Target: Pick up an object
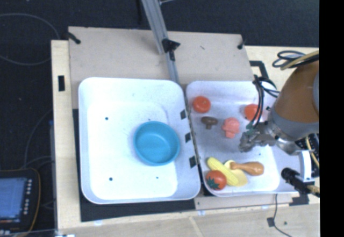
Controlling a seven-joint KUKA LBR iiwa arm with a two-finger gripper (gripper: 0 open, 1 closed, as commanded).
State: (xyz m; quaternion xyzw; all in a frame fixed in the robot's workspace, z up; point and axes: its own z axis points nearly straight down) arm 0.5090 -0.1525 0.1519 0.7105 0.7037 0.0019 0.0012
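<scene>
The right bin (pixel 226 91) holds several small toy foods: an orange-red round one (pixel 201 104) at the upper left, a brown mushroom-like piece (pixel 209 121), a pink piece (pixel 231 126), a red piece (pixel 250 111) partly behind the arm, a yellow corn or banana (pixel 226 171), an orange-brown drumstick shape (pixel 248 167) and a red tomato (pixel 216 179). My gripper (pixel 248 141) hangs low over the bin's middle right, just right of the pink piece and above the drumstick shape. I see nothing between its fingers.
A blue bowl (pixel 156 143) sits in the left bin (pixel 107 96). A grey metal pole (pixel 153 10) slants from the top toward the gap between the bins. Black cables (pixel 260 96) run by the arm.
</scene>
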